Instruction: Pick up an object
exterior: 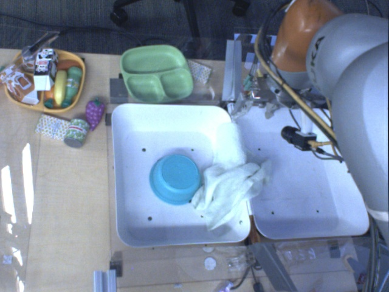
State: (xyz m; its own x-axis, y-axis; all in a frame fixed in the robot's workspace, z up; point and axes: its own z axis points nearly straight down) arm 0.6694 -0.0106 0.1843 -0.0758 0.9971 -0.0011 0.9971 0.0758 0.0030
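A blue bowl (175, 178) sits upright in the left white bin (140, 132), toward its front middle. A crumpled white cloth (231, 187) lies beside the bowl on its right, draped over the edge between the left bin and the right bin (310, 205). My gripper (238, 109) hangs low at the back of the bins, over the rim where the two meet, well behind the cloth and the bowl. I see nothing in it. The grey arm with its orange band covers the right bin's far right side.
Behind the left bin stands a green divided tray (156, 73). At the far left, on the wooden bench, are a yellow basket of toy food (45, 81), purple grapes (94, 111), a small can (76, 132) and a packet (51, 126).
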